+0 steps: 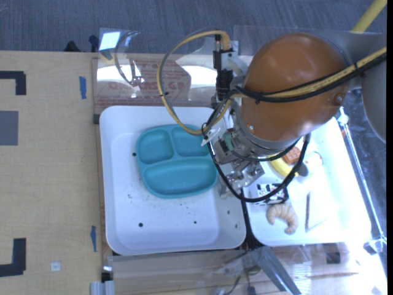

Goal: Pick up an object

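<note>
— Floor condition?
— Grey carpet (184, 5) along the top, evenly lit.
— Bench?
— Light wooden board (46, 165) at left, black corner markings (15, 82), blue tape tabs (82, 86). Strong glare washes the bench's right portion.

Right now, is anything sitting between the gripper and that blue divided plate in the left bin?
Nothing visible does. The gripper hangs over the divide between the bins, just off the right edge of the blue divided plate, with bare white bin floor around the plate.
</note>
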You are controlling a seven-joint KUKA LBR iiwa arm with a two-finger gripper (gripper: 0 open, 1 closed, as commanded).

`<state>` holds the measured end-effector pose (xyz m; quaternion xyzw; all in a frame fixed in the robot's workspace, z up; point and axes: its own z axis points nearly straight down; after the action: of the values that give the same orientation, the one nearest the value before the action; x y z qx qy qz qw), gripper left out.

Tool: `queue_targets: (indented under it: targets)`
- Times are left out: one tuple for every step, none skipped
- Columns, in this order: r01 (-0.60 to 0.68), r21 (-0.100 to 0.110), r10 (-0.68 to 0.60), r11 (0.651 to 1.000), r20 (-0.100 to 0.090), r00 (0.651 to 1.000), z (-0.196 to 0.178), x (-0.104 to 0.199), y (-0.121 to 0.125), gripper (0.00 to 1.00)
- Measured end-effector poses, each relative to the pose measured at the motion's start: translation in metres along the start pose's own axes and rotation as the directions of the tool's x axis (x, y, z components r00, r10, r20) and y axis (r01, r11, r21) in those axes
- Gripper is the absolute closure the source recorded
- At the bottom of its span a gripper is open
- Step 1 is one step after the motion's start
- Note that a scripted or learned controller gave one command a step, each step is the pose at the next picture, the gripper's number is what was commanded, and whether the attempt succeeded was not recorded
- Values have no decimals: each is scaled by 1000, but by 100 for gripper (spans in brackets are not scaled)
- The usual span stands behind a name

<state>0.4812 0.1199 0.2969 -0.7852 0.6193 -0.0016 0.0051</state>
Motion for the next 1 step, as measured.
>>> queue_targets:
  targets:
    - [403,-4,-403,915,1,915,-2,50,12,100]
